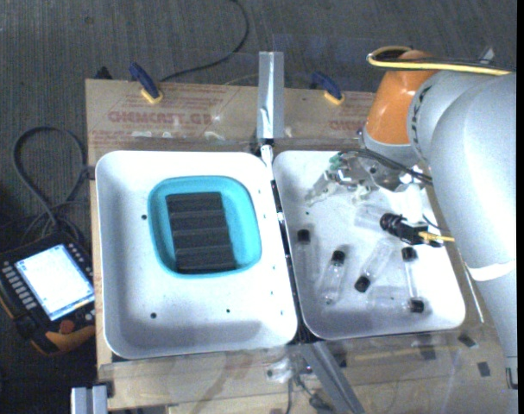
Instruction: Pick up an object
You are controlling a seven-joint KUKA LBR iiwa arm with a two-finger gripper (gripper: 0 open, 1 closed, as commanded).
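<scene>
Several clear plastic vials with black caps lie in the right bin (434, 322): one vial (333, 276) left of the middle, a second vial (371, 268) slanted beside it, a third vial (412, 280) toward the right wall. A small black cap (303, 235) lies alone near the left wall. My gripper (355, 178) hangs low over the far end of this bin, above and apart from the vials, with glinting metal parts around it. I see nothing held in it.
The left bin (123, 300) holds a blue tray (162, 205) with a black ribbed insert (201, 229). A metal post (270, 93) rises behind the divider between the bins. A tablet (50, 281) and cables lie on the floor to the left.
</scene>
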